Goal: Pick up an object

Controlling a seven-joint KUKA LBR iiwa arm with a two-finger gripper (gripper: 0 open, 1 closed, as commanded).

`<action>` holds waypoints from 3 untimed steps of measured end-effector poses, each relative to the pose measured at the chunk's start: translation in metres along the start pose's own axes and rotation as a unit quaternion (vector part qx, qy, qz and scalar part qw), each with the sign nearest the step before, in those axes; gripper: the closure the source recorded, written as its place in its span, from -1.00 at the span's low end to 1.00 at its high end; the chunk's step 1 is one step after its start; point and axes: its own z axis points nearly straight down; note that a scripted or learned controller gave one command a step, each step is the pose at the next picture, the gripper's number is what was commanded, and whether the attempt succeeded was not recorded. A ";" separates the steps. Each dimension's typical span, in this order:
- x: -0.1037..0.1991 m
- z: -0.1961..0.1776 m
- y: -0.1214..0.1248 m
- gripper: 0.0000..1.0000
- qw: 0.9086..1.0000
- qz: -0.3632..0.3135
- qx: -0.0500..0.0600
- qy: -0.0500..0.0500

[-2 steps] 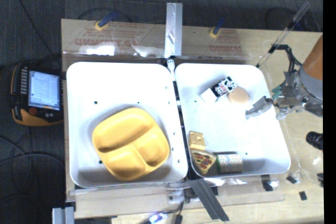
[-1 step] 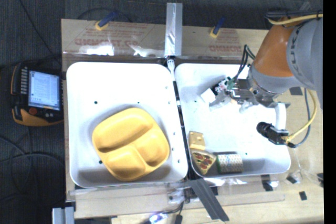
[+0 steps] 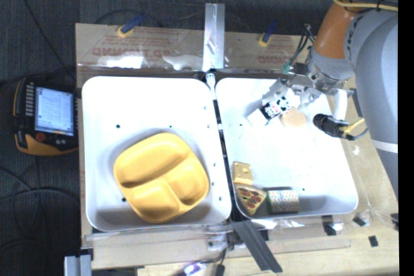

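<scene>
My gripper (image 3: 277, 105) hangs low over the back of the right bin (image 3: 323, 165), near its far wall. A small black-and-white piece sits at its tip, and I cannot tell whether that is part of the gripper or a separate thing. Just right of the tip a round tan disc (image 3: 295, 118) lies on the bin floor. Along the right bin's front edge lie a small yellow block (image 3: 242, 171), a red-and-green patterned piece (image 3: 251, 199) and a shiny metallic can (image 3: 283, 201) on its side.
A yellow divided plate (image 3: 162, 176) lies in the left bin (image 3: 103, 106). The arm's orange band (image 3: 336, 29) and grey body stand over the right bin's right side. A teach pendant (image 3: 48, 114) lies on the floor at far left.
</scene>
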 end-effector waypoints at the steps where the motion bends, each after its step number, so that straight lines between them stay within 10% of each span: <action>1: -0.045 0.052 -0.005 -1.00 0.999 0.032 -0.005 0.002; 2: -0.044 0.041 -0.004 1.00 1.000 0.030 -0.006 0.000; 3: -0.027 -0.068 -0.051 1.00 0.996 0.088 0.000 0.001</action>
